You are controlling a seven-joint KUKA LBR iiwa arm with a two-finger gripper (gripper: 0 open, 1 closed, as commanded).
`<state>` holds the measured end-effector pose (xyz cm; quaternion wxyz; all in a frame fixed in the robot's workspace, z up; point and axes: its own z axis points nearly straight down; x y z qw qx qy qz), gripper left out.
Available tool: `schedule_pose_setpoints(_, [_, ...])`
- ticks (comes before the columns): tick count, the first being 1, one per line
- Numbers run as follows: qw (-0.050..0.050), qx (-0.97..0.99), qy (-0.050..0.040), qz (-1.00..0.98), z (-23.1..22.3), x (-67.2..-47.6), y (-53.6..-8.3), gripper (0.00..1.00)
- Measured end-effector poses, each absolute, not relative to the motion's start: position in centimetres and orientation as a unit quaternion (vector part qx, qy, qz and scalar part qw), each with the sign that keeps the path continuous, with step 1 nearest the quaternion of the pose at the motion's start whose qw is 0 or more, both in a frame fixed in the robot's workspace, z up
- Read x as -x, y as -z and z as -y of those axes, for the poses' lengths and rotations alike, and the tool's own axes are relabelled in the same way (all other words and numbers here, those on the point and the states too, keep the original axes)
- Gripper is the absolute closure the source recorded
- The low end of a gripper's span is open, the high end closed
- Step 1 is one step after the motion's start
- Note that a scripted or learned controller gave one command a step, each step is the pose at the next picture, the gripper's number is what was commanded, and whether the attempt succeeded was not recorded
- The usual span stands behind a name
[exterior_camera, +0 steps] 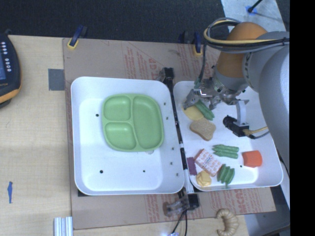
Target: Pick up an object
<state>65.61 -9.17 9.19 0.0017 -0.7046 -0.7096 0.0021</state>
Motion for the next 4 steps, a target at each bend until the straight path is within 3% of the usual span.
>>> schedule_pose_setpoints(1, [0.001, 0.706, -0.0013, 0.708, 10.0, -65.6, -9.2, 0.00])
schedule_pose_setpoints(2, [0.004, 0.706, -0.0037, 0.708, 12.2, -57.3, -9.1, 0.00])
schedule_pose_setpoints(3, [0.001, 0.705, -0.0021, 0.709, 12.2, -57.8, -10.3, 1.00])
schedule_pose_setpoints(4, [0.001, 0.706, -0.0008, 0.709, 7.1, -58.6, -19.3, 1.00])
